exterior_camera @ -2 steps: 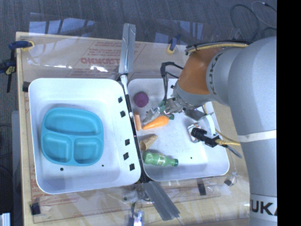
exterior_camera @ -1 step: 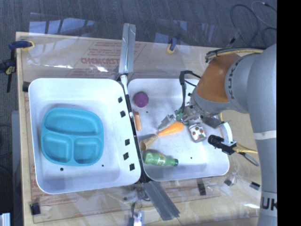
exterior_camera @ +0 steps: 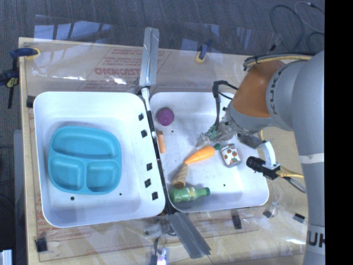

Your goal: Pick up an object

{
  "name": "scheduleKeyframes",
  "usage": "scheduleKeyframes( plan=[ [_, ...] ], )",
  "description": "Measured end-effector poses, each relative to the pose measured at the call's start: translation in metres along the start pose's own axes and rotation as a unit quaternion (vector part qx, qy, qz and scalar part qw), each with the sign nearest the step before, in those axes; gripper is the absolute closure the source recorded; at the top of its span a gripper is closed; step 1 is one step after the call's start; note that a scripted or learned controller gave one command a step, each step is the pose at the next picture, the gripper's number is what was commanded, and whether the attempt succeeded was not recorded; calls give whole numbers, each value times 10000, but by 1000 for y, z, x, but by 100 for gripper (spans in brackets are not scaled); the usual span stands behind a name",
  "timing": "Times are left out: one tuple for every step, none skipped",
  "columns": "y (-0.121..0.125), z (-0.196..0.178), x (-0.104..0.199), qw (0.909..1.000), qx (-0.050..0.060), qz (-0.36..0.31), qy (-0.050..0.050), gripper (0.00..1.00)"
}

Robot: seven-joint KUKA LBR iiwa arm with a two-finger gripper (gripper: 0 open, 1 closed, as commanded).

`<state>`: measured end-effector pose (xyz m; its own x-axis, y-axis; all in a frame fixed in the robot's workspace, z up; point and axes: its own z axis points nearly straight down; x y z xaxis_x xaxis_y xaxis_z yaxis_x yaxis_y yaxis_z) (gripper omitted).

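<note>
The jaws (exterior_camera: 216, 134) hung low over the right bin (exterior_camera: 242, 195), roughly mid-bin and a little toward its far wall, at the end of the arm (exterior_camera: 287, 101) that reached in from the counter's right edge. The tool end was small and dark against the bin floor, so I could not tell how it was set or whether anything was caught in it; nothing was plainly lifted.

The nearest thing was the carrot (exterior_camera: 199, 155), just beside the jaws on the side toward the counter's near edge and slightly toward the divider between the 2 bins. Its long axis ran on a slant, the thick end up near the jaws and the thin end pointing down toward the divider. By my judgement that was the relation the pick depended on: a grasp would need to close across that slant, not along it.

A small printed packet (exterior_camera: 230, 155) lay just beside the carrot's thick end, toward the right wall. Further out, a cone (exterior_camera: 181, 175) sat off the carrot's thin end, and a green bottle (exterior_camera: 189, 193) lay on its side along the near wall. A purple ball (exterior_camera: 165, 116) rested near the far corner by the divider, with an orange stick (exterior_camera: 161, 142) lying along the divider below it.

The left bin (exterior_camera: 44, 109) held a blue tray (exterior_camera: 84, 160), well apart from the jaws.
</note>
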<state>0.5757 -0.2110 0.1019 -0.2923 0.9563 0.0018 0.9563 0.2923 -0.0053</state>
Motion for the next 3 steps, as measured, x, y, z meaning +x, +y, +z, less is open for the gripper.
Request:
scheduleKeyframes(
  plan=[
    [0, 0, 0, 10000, 0, -2, -1, 0],
    [-46, 11, 16, 9997, -12, -226, 0, 0],
    [-81, 11, 67, 9999, -22, -136, -19, 0]
  ],
)
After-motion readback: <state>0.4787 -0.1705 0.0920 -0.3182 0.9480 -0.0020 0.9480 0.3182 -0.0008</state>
